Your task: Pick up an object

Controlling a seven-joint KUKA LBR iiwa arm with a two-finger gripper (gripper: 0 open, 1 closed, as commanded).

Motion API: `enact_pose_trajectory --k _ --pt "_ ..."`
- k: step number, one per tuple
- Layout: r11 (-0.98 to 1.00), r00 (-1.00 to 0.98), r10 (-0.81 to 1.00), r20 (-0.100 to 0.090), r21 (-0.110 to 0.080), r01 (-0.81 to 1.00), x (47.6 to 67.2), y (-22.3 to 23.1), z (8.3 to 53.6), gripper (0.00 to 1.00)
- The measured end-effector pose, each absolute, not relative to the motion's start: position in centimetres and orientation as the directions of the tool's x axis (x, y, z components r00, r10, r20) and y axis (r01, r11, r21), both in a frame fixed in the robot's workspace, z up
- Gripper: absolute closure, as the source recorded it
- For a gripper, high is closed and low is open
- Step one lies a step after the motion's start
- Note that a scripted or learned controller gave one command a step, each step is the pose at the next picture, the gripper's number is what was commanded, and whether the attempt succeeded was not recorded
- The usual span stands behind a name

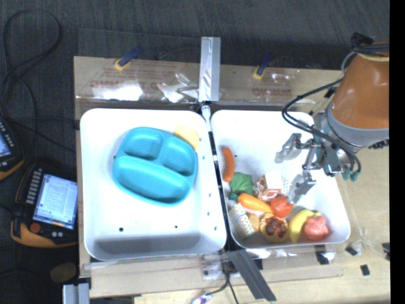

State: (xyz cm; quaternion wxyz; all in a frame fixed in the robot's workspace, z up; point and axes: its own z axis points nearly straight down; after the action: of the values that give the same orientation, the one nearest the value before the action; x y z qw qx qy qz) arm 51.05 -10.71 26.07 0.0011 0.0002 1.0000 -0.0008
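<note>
On my far left I see a handheld pendant [49,204] with a lit screen lying on the dark floor beside the bench. Next comes the left bin [95,233], which holds a blue divided tray [155,163] turned at an angle; a small pale yellow piece [187,135] sits touching the tray's upper right corner, close to the wall between the bins. Behind both bins I see a sheet of clear plastic held with two yellow and blue clamps [128,57].

Moving across to the right bin [253,128], the toy food is heaped in its lower half. An orange sausage-like piece [228,163] lies along the left wall, with a green leafy item [242,183] just below it and a carrot [255,203] beside that. Further right I make out a red tomato-like piece [281,206], a banana [300,221] and a reddish fruit [316,227] near the lower right corner.

The gripper [297,166] hangs over the right bin above the heap, its two fingers spread apart with nothing between them. The arm [366,97], with its orange band, enters from the right.
</note>
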Motion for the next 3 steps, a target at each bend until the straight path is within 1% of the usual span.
enact_pose_trajectory --k 1,2,3 --pt "0.742 -0.742 0.671 0.000 -0.003 0.671 54.2 -6.1 18.6 0.00" --pt "0.297 -0.297 0.955 -0.003 -0.003 0.955 53.7 -6.5 18.6 0.00" --pt "0.400 -0.400 0.916 0.000 -0.001 0.916 51.0 -11.6 9.7 0.00"
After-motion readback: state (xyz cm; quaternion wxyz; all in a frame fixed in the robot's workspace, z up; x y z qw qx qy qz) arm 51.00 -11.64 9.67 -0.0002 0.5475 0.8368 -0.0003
